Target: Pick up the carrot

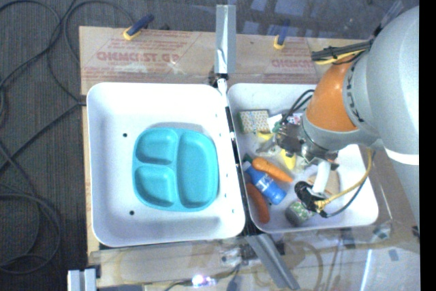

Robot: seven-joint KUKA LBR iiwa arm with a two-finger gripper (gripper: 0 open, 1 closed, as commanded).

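The carrot [272, 170] lies in the right bin [368, 211], in the lower middle of the frame, a slim orange shape slanting from upper left down to lower right. It rests just above a blue bottle [266, 187], apparently touching it, and a reddish-brown sausage-like item [258, 204] lies below and to the left of the bottle along the bin's left wall. The gripper [294, 140] hangs over the same bin, just up and to the right of the carrot, at the end of the arm [381, 99] that comes in from the right of the frame. Its tip sits among dark parts and cables, and whether it is spread or pressed together cannot be told from this angle. Nothing is visibly caught in it, and the carrot looks to be lying flat among the other items, so the pickup does not appear to be done. As a judgement, the approach is well along, since the tool is near the target, but the grasp and the lift both remain. A speckled sponge-like block [254, 120] sits at the upper left of that bin and a small grey-green object [298, 212] near its lower edge. The left bin [109, 167] holds a turquoise divided plate [177, 168], well apart from the work.
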